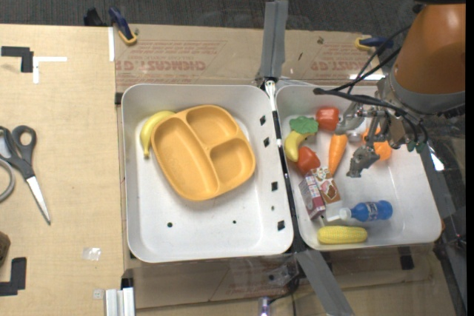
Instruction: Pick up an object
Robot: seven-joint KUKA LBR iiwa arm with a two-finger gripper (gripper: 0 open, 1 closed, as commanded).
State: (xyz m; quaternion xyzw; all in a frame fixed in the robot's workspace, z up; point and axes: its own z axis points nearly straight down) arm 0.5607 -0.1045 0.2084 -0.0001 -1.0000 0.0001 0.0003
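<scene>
In the right bin (415, 229) lie several toy foods: a carrot (336, 152), a red tomato (326, 117), a green leafy piece (303, 126), a yellow and red pepper (301, 152), a snack pack (319, 192), a blue bottle (368, 212) and a corn cob (342, 234). My gripper (368, 150) hangs low over the bin's upper right part, just right of the carrot. A small orange object (382, 150) sits right against the gripper; whether it is held is unclear.
The left bin (148, 233) holds a yellow divided plate (203, 151) with a banana (150, 129) at its left rim. Scissors (28, 166) lie on the bench at far left. Cables trail from the arm (437, 48) above the right bin.
</scene>
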